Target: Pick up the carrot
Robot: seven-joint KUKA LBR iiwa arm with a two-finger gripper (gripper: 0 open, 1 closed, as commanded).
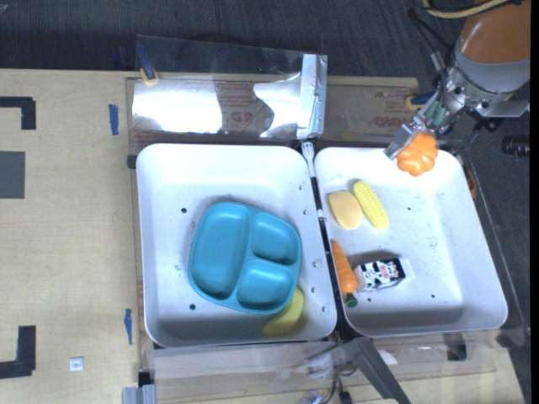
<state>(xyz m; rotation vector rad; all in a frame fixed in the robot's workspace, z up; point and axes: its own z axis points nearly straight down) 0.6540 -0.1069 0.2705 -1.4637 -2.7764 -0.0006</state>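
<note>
The carrot (343, 272), orange with a green tip at its near end, lies along the left wall of the right bin (472, 301), touching a black-and-white carton (381, 273). My gripper (414, 144) hangs over the back edge of the right bin, far from the carrot. A round orange toy fruit (418, 156) sits between its fingers, and the gripper is shut on it.
A corn cob (370, 204) and a pale yellow oval piece (344, 209) lie in the right bin's back left. The left bin (160, 183) holds a blue divided plate (244, 257) and a yellow item (288, 314) at its near right corner. Foil sheet (227, 99) behind.
</note>
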